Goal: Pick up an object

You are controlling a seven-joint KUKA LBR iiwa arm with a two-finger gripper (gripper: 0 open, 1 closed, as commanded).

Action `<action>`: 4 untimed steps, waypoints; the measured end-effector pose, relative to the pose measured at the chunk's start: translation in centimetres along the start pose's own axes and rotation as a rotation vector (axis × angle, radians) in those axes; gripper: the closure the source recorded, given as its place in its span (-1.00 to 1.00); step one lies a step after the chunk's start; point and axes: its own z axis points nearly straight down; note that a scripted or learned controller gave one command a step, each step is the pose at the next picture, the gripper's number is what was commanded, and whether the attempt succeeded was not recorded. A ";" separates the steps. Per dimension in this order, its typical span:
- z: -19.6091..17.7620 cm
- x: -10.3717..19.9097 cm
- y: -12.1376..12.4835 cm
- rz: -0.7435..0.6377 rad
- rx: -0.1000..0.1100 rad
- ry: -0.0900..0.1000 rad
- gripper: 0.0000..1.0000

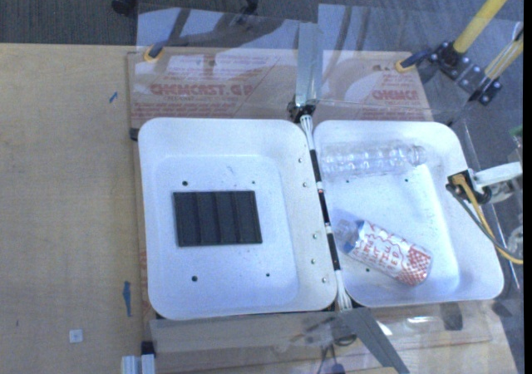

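We are looking down on two shallow white bins sitting side by side on the bench. The left bin is holding a flat dark grey ribbed panel, lying near its middle. The right bin is holding two things: a clear plastic bottle lying on its side along the far wall, and a red-and-white patterned bottle lying tilted near the front, its capped end pointing toward the divider between the bins. The two bottles are lying well apart. We are not seeing the gripper over either bin, so we cannot tell whether it is open or closed. Nothing in either bin is lifted; all three objects are resting on the bin floors.
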 end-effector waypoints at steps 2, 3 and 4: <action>14.0 1.4 -7.2 -0.214 0.001 -0.001 -1.00; 4.9 0.3 -1.7 0.001 0.000 0.000 -1.00; 12.3 4.1 -6.0 -0.238 0.004 -0.002 -1.00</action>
